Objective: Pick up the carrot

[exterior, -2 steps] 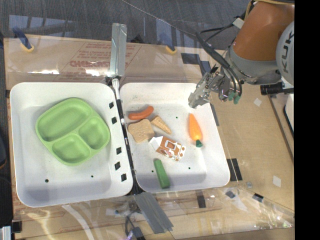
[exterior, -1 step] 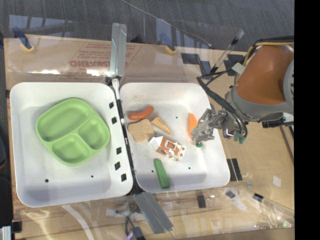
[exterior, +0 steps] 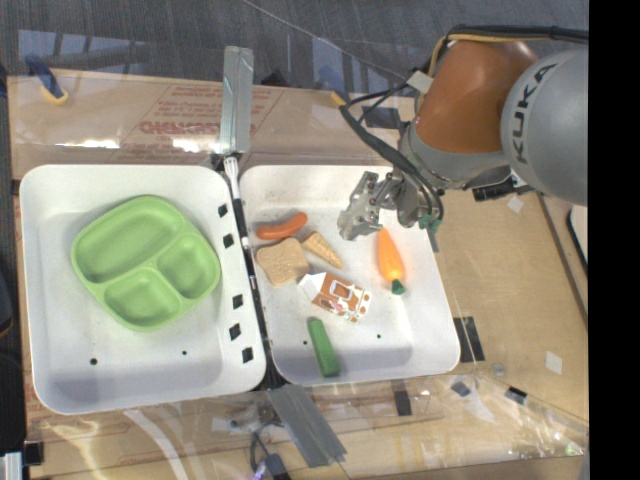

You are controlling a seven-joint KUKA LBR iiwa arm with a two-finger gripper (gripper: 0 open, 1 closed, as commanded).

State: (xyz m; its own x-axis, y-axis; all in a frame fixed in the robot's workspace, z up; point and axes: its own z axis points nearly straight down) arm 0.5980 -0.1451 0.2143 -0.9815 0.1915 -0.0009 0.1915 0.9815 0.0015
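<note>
The right-hand bin (exterior: 425,313) holds the carrot (exterior: 390,258), which lies just below and slightly right of the jaws (exterior: 362,216), orange body uppermost, green tip farthest from them. To grasp it well, the jaws should shift over the thick orange middle, turn to straddle its width, then descend. They look partly spread, pinching nothing; the carrot sits just beside them.
</note>
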